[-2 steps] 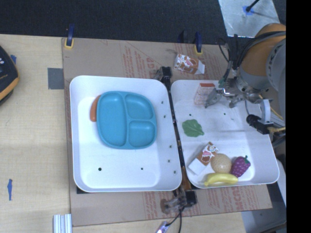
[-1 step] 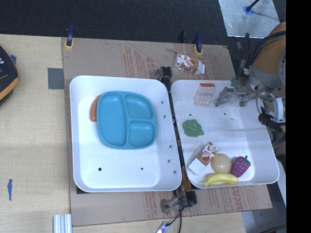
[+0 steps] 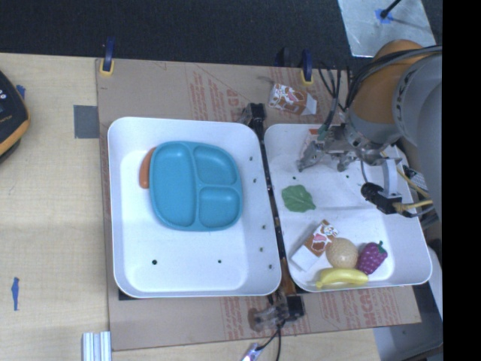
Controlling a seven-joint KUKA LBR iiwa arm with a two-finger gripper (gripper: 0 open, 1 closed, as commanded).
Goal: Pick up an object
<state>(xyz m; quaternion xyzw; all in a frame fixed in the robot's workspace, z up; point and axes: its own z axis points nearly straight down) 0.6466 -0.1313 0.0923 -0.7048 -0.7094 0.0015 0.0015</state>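
The right bin (image 3: 421,273) holds a green leaf-shaped piece (image 3: 298,198), a small white and brown carton (image 3: 319,243), a tan round object (image 3: 341,253), a purple grape bunch (image 3: 371,257) and a yellow banana (image 3: 342,278). My gripper (image 3: 323,164) hovers over the far end of this bin, up and to the right of the green piece and apart from it. Its fingers stand open with nothing between them.
The left bin (image 3: 128,269) bears a blue divided plate (image 3: 197,185) with an orange object (image 3: 143,169) peeking out at its left edge. A small printed packet (image 3: 291,98) lies on the cardboard beyond the right bin. Cables run beside the arm at right.
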